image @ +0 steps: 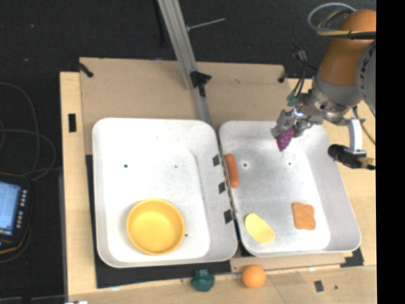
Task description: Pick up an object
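My gripper (286,132) hangs above the back of the right bin (335,189), with a small purple object (285,139) showing between its fingers, lifted off the bin floor. In the same bin lie an orange carrot-like stick (232,170) along the left wall, a pale yellow piece (259,228) at the front and an orange block (304,216) at the front right. A yellow bowl (155,226) sits at the front of the left bin (126,144).
An orange ball (253,276) and a small green object (203,281) rest on the bench in front of the bins. A slanted metal pole (183,49) rises behind the bins. A tablet (9,209) lies off the bench's left side.
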`<state>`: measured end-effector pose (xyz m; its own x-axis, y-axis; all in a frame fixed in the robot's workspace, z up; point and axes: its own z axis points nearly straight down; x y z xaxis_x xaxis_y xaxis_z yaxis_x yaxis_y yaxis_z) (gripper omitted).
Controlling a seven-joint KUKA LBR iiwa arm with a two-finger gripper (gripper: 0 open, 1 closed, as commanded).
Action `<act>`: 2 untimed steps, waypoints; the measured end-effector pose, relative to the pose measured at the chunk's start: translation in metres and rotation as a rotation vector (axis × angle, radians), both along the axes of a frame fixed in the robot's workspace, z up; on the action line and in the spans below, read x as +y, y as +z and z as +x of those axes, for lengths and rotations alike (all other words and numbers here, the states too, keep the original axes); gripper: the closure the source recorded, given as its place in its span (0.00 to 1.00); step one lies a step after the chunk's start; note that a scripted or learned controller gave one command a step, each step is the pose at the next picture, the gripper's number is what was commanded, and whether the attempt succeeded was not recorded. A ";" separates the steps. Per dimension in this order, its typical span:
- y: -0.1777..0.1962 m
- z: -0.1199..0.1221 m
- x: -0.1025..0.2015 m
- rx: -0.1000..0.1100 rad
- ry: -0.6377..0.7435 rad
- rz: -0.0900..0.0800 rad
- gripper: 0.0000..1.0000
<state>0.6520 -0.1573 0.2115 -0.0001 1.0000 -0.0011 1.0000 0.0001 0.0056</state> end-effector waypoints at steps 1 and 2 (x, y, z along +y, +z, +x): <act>0.013 -0.014 0.057 0.003 0.007 0.003 1.00; 0.008 -0.025 0.114 0.005 0.007 0.002 1.00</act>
<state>0.6271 -0.0436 0.2196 -0.0067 1.0000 0.0014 1.0000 0.0067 0.0003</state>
